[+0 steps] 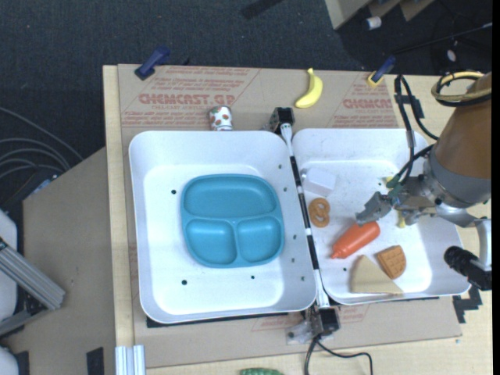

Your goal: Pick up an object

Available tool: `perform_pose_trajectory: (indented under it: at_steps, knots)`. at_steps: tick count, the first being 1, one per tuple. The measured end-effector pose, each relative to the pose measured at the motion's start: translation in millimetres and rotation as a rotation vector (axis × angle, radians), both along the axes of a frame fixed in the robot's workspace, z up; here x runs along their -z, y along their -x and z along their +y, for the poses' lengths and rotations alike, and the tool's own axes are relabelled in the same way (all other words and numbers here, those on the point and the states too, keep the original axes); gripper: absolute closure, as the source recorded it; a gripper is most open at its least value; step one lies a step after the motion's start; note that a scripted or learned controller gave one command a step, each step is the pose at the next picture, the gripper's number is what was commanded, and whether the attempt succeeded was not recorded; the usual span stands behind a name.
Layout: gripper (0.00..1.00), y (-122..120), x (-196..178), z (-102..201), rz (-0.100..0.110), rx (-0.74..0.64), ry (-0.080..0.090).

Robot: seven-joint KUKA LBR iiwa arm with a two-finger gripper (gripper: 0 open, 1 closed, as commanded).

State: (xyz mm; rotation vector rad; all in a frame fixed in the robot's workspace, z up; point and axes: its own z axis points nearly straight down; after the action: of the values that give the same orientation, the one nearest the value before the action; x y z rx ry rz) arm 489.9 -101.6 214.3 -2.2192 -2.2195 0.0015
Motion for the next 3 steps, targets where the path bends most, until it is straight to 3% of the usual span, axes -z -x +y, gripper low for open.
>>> perform_pose_trajectory:
  at_steps: [1,2,3]
  knots:
    - [0.00,-12.2,129.8,-31.9,-0.003,0.001,0.001]
    - [1.00,-12.2,120.5,-31.6,-0.003,0.002,0.001]
    - [1.00,-10.1,-15.8,35.0,-0.003,-0.001,0.001]
